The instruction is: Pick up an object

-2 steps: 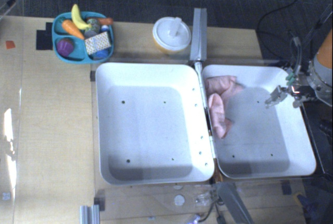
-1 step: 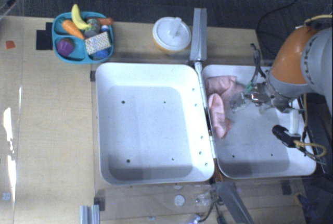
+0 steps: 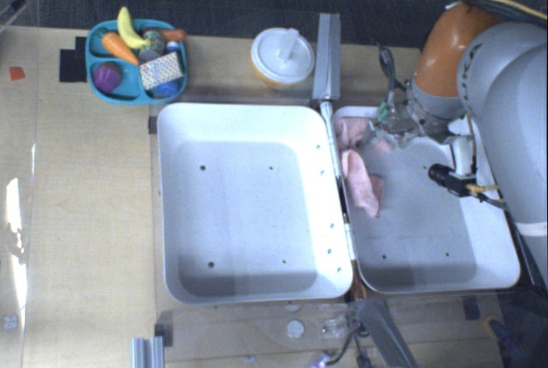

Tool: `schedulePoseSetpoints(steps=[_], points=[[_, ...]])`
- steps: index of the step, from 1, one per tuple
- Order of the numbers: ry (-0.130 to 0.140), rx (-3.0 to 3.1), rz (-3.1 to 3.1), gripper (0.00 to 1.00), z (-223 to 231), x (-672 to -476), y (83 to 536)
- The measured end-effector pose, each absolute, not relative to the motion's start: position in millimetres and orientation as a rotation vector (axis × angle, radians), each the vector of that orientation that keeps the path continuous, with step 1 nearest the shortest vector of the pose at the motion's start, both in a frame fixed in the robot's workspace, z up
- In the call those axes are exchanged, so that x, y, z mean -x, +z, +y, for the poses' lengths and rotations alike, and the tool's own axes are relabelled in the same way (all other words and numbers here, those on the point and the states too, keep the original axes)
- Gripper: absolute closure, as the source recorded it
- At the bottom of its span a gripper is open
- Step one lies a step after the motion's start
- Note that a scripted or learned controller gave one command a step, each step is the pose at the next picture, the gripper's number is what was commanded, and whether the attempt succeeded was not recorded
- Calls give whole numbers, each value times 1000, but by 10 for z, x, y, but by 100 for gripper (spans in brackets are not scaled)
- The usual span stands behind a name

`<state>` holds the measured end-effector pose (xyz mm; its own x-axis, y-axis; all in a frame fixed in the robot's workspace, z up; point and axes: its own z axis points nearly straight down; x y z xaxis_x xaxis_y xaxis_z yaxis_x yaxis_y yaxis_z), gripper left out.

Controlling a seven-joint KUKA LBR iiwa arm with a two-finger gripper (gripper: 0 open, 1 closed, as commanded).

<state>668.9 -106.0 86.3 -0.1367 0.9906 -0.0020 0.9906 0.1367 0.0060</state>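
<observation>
Progress: nothing is being held as far as the view shows, so the pick is not yet done. Gripper (image 3: pixel 387 120) is sitting low at the far edge of the right bin (image 3: pixel 445 272), under the arm's orange band (image 3: pixel 447 50). Whether it is open or closed, I cannot tell; that part is small and cluttered with cabling.

Target candidate: a pink cloth (image 3: pixel 360 181) is lying on the bin floor, just beside the gripper toward the camera and slightly toward the divider between the bins. A second pink bit (image 3: pixel 349 133) is lying right next to the gripper on the divider side, close enough that contact is unclear. Neither is reading as lifted; both are looking flat on the floor.

The left bin (image 3: pixel 244 272) is sitting well apart from the gripper, across the divider. Further out on the surface (image 3: pixel 77 212), a white lidded cup (image 3: pixel 282 56) and a blue tray of toy food (image 3: pixel 137 60) are sitting outside the bins.

Remaining, by my read: closing on the cloth and lifting it clear.
</observation>
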Motion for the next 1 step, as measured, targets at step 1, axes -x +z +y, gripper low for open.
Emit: schedulePoseSetpoints(steps=[1], points=[[10, -1910, 2481, 0, -936, -6298, 881]])
